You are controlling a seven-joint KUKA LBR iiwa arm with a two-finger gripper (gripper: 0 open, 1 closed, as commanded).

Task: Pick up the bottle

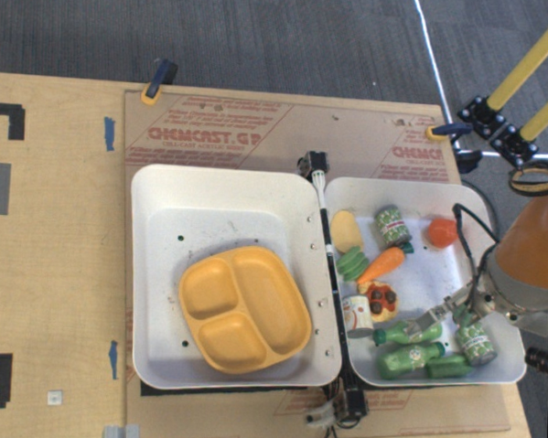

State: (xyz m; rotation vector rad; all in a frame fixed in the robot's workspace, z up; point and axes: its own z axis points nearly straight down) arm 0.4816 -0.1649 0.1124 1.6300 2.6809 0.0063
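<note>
Grey carpet up top, then a wooden bench with a sheet of printed cardboard [288, 132] clamped on it, and the two white bins sitting on that. Just the one camera view to go on.

Left bin [153, 253] has a yellow divided plate [242, 306] in it, sitting toward 5 o'clock. Right bin [509, 368] is the messy one: a pale lemon-ish thing [346, 230] at 10 o'clock, a green can [392, 225] at 12, a red tomato [442, 232] at 1, a carrot [386, 262] around the middle.

The bottle [405, 334] is a small green one lying on its side at about 6 o'clock in the right bin, neck pointing toward 3. A second green bottle [411, 358] lies just below it, nearly touching, and another can [475, 341] is at 4 o'clock.

The gripper [459, 310] is down low right by the bottle's neck end. Can't honestly tell what the pincer is doing, too small and cluttered there.

My guess on handling: light toy plastic, stiff, round and a bit slick, so it'll want to roll. I'd pinch across the fat body, not the skinny neck, and watch the neighbour below
</note>
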